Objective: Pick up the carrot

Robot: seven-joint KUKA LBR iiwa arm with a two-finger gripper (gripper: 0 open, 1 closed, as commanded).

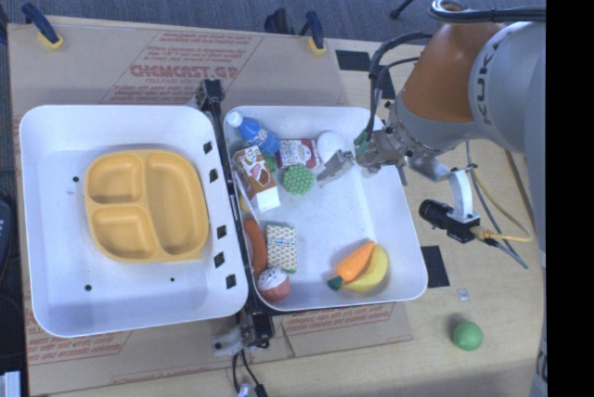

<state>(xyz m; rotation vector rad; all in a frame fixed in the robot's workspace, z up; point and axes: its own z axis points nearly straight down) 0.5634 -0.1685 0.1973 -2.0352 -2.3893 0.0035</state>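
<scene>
The claw point(336, 166) is hanging over the upper part of the right-hand white bin point(394, 200), and whether it is released or clenched cannot be told. The small orange carrot with a green top point(353, 263) is lying near the bin's front right corner, touching a yellow banana point(373, 273). A good grasp is probably calling for approaching from above, across the carrot's slim body, clear of the banana.
</scene>
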